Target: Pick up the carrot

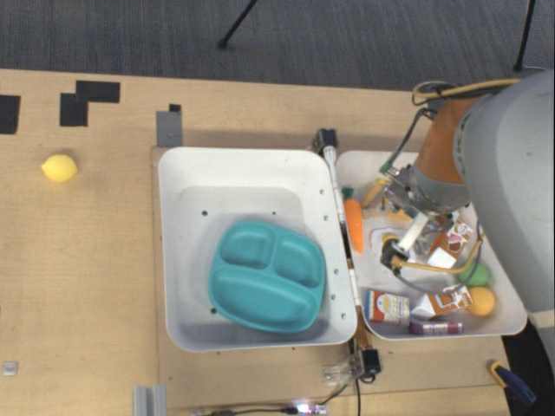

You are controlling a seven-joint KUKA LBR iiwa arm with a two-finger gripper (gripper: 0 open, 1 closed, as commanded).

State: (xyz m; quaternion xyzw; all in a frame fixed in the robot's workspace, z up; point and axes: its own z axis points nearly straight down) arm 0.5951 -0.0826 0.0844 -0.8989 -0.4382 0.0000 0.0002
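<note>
Well inside the right-hand shallow white bin (513, 319), the slim orange carrot (353, 224) lies along the left wall, apart from the black two-finger tool (392, 256); whether that tool is spread or pressed together cannot be told. Small cartons (388, 305) lie nearby, their print too small to read. A teal divided plastic tray (267, 276) sits in the left-hand white bin (186, 180), and a yellow lemon (60, 169) rests on the wooden bench (78, 276).

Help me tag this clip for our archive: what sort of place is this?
Probably a robotics lab test bench: a grey arm reaches over two white bins, with a teal tray, a carrot and a lemon.
</note>
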